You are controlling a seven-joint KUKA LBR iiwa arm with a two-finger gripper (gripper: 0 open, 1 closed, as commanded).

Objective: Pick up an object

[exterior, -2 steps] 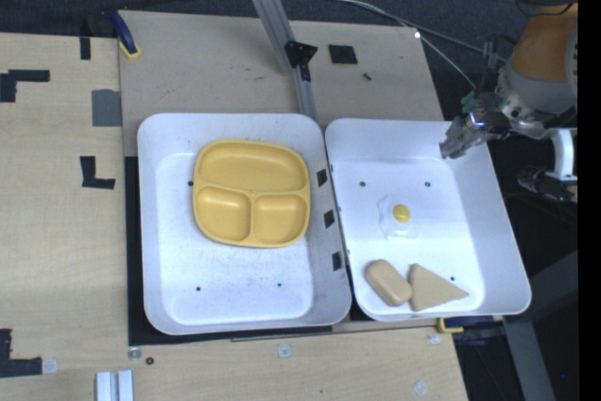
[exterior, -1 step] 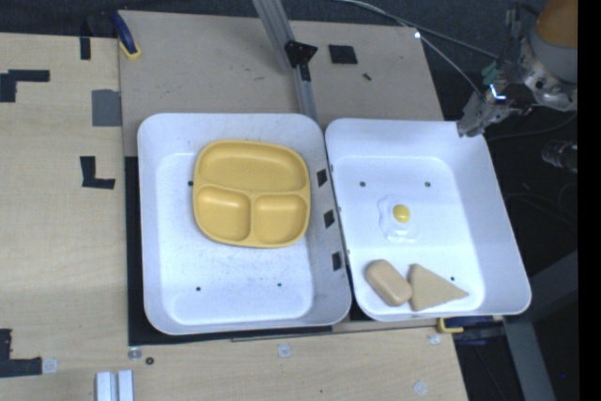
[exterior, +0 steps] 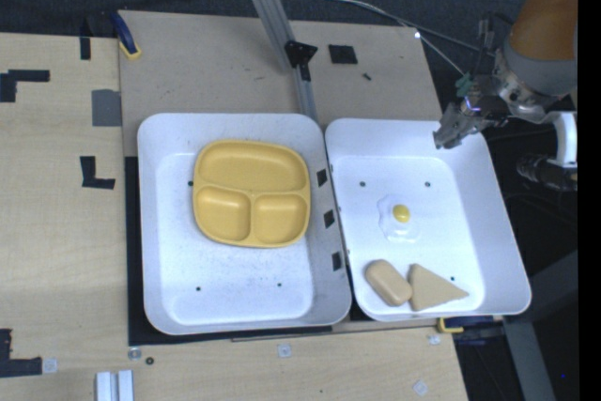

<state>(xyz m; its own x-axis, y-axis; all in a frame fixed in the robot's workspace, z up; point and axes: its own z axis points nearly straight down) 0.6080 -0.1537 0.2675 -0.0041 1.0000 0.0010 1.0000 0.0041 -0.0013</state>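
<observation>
Arm: you can see your grey arm with its orange band at the upper right of the frame. It reaches in from the right side.

Gripper: your gripper is over the upper right corner of the right bin. It points down and to the left. I cannot tell if it is open or closed. It looks too dark and small to be sure. Nothing shows between its tips.

Right bin: the right bin is white and shallow. It holds three things.

Egg: a toy fried egg lies near the middle of the right bin. It is white with a yellow dot.

Roll: a tan bread roll lies at the bottom of the right bin.

Wedge: a tan wedge lies just beside the roll, on its right. They look like they touch.

Left bin: the left bin is white too. It sits beside the right bin.

Plate: a yellow plate with three parts lies in the upper half of the left bin.

Bench: both bins sit on a pale bench.
</observation>
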